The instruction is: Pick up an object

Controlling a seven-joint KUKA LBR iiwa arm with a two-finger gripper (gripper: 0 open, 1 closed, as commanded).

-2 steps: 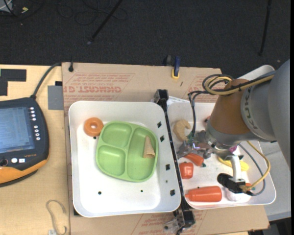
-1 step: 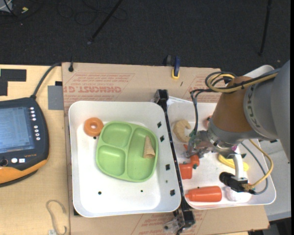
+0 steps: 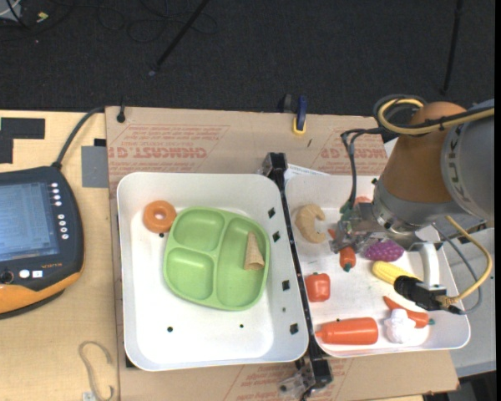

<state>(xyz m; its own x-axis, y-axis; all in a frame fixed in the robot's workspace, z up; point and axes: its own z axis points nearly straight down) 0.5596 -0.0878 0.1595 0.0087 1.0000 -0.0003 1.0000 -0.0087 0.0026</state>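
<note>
A bench seen from above at a slant carries two shallow white bins side by side. The left bin (image 3: pixel 142 307) holds a green divided plate (image 3: pixel 213 257) with a tan cone-shaped piece (image 3: pixel 255 251) lying in its right compartment, and an orange ring (image 3: pixel 159 216) just beside the plate's upper left edge. The right bin (image 3: pixel 455 334) holds a scatter of toy food. The grey arm (image 3: pixel 430 174) with its orange band reaches in from the right, and its hand (image 3: pixel 347 239) is low over the upper middle of this bin. Whether the hand is released or clenched cannot be told here, since the dark wrist hardware hides its tips. The nearest candidate to pick up appears to be a small red piece (image 3: pixel 347 260), just below the hand and touching or almost touching it, its long axis running roughly up and down in the view. A purple grape bunch (image 3: pixel 385 249) lies just right of it, a beige curved pastry (image 3: pixel 311 224) just left. Farther down the bin are a red pepper (image 3: pixel 318 287), a yellow corn cob (image 3: pixel 391 273), a long orange carrot (image 3: pixel 347 332) lying crosswise, and a white piece (image 3: pixel 398 328).
</note>
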